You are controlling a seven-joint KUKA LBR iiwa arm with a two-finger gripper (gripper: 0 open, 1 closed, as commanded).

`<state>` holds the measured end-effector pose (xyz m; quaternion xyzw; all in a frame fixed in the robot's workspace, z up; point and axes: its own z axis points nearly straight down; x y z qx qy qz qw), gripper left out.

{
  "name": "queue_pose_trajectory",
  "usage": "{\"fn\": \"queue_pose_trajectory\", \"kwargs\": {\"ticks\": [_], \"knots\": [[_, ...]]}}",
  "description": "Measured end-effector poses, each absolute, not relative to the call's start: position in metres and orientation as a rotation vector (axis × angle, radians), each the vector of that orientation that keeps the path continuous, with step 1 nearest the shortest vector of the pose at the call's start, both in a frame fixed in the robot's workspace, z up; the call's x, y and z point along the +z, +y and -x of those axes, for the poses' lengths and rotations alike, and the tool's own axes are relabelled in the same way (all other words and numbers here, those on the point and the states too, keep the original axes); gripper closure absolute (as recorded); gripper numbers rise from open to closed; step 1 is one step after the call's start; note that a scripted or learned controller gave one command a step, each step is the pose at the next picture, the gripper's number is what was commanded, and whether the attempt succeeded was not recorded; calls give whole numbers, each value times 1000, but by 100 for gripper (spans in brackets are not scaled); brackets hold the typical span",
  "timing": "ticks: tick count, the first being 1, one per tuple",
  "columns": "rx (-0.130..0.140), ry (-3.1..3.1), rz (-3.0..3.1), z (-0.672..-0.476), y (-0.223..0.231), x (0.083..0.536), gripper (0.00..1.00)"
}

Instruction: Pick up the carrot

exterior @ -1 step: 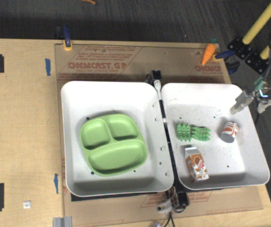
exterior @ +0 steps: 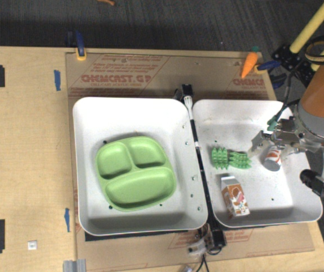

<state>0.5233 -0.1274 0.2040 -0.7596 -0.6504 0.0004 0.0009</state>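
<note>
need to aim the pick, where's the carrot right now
The carrot lies outside both bins, on the cardboard just behind the right bin, toward its back-right.

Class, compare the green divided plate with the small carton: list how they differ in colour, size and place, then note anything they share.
The green divided plate is plain light green; the small carton is white with reddish-brown print. The plate is much larger and almost fills the floor of its bin, while the carton takes up a small patch. The plate sits in the left bin; the carton lies in the right bin. Both rest on a bin floor, apart from the gripper.
</note>
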Motion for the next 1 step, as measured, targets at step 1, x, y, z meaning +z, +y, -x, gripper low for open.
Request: {"fn": "queue_pose_trajectory", "kwargs": {"ticks": [1], "knots": [[-2, -2312, 2129, -491, -105, 137, 0]]}}
